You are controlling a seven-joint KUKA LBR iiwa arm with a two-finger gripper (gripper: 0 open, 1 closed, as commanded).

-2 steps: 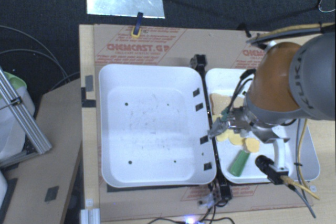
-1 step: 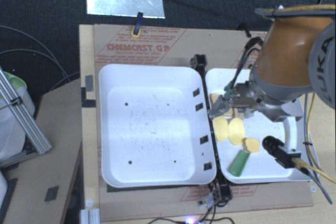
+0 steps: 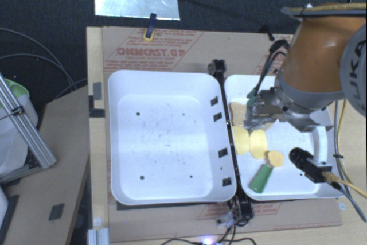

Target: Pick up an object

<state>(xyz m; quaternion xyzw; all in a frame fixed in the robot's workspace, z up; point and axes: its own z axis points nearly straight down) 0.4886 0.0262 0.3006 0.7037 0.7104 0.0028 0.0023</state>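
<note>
Two shallow white plastic bins side by side: left bin (image 3: 166, 135) w/ just small dark specks, right bin (image 3: 298, 183) holds the items. Pale yellow rounded soft-looking pieces (image 3: 252, 143) lie near its left wall, a small tan piece (image 3: 236, 109) above them, a green cylindrical object (image 3: 261, 178) below at a tilt. Grey two-finger gripper (image 3: 255, 117) sits low just above the yellow pieces; can't tell jaw state or contact.

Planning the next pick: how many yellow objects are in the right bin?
3 visible: a pale yellow rounded piece and a yellow rounded piece side by side below the gripper, and a small yellow-orange piece lower right. The arm may hide more.
</note>
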